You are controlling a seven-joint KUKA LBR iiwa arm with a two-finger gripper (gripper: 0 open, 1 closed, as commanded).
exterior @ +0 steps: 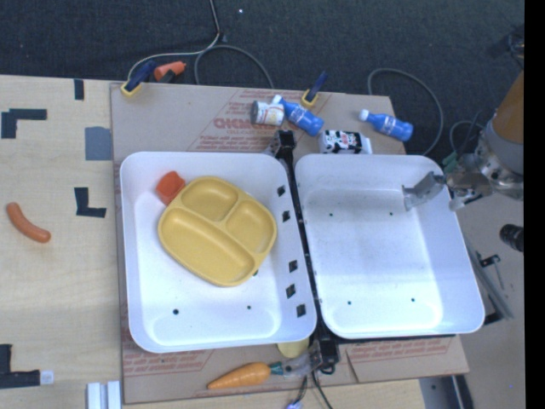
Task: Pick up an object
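A yellow divided plate lies in the left bin, tilted on the bin floor. A small red-orange block sits just beyond the plate's upper left corner, touching or nearly touching it. My gripper hangs over the upper right corner of the right bin, close to its right wall. It is open, with nothing between its fingers. The arm comes in from the right edge, far from the plate and the block.
Behind the bins lie two blue-and-white bottles and a black-and-white packet. A toy carrot rests in front of the bins. A red sausage lies on the wooden table at the left. Cables run across the back.
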